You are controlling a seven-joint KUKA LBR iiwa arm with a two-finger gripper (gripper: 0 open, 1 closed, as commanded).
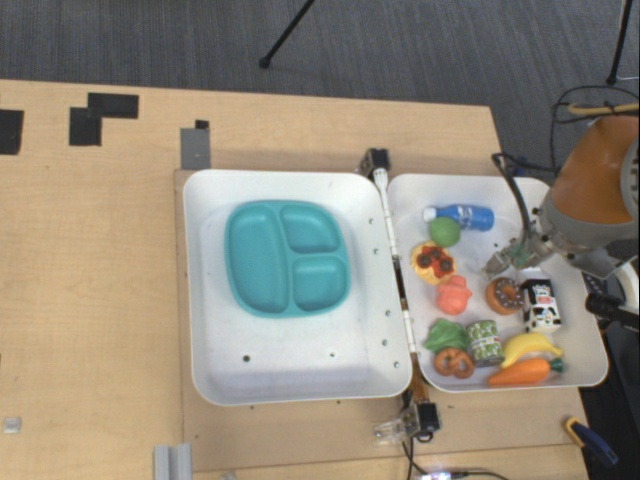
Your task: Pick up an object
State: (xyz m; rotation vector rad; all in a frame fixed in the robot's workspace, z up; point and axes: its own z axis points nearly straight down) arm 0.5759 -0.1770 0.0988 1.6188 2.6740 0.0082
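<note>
The right bin (590, 368) holds several toy foods. Along its far side lie a blue bottle (462, 216) and a green ball (445, 231). Below them are a small pizza-like toy (433, 262), a pink toy (453, 295), a brown donut (505, 295) and a black-and-white milk carton (541, 305). At the near edge lie a banana (530, 346), a carrot (520, 372), a green can (485, 340) and a leafy green toy (442, 333). My gripper (508, 259) hangs low over the bin's middle, just above the donut, with nothing seen held in it.
The left bin (210, 368) holds a teal divided plate (288, 258). A metal hinge rail (395, 268) separates the bins. The arm's grey and orange body (595, 193) covers the right bin's far right corner. A tripod leg (300, 18) crosses the floor beyond the bench.
</note>
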